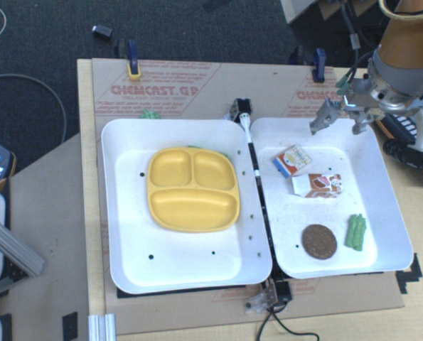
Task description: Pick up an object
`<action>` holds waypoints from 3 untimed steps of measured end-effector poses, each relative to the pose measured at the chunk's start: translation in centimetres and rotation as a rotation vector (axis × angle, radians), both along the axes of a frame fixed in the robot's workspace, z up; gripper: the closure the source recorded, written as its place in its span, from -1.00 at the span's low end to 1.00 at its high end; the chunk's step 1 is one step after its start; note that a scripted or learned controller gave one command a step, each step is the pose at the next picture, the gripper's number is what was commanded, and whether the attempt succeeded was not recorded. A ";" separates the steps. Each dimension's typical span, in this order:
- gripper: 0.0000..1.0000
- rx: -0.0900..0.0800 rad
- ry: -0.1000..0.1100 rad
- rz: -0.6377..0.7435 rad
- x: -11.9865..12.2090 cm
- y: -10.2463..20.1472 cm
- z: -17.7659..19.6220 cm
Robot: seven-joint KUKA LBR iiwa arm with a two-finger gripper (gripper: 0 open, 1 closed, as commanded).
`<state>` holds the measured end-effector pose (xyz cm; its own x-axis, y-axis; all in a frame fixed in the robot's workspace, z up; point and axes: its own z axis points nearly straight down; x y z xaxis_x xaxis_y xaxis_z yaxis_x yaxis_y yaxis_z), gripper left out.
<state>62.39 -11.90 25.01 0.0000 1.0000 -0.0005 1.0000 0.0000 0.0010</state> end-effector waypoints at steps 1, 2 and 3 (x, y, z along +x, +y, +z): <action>1.00 -0.001 -0.004 0.001 0.1 0.0 1.1; 1.00 0.004 0.009 0.004 -4.4 5.4 -4.9; 1.00 0.005 0.014 0.005 -15.0 12.0 -6.1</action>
